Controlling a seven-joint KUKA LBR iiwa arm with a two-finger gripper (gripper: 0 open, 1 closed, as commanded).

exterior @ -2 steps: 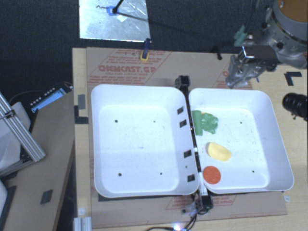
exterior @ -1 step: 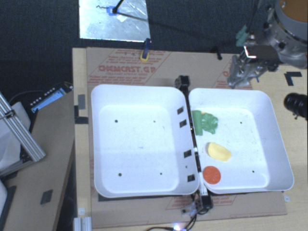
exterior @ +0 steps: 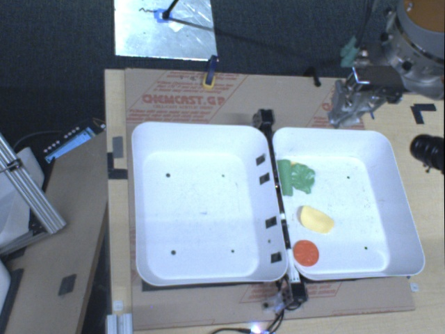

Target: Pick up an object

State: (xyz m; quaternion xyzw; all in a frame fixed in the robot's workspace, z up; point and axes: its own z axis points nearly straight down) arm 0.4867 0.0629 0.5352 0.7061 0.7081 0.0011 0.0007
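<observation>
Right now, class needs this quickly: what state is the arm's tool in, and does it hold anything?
Tool: above the far rim of the right bin, nothing seen in it; open or shut cannot be told.

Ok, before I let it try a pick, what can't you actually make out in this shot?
- Gripper, camera view: small and blurred over the right bin's far rim; finger state unreadable.
- Arm: cut off by the top and right edges.
- Green object: its left side merges with the divider wall; shape unclear.
- Orange disc: too small to identify.
</observation>
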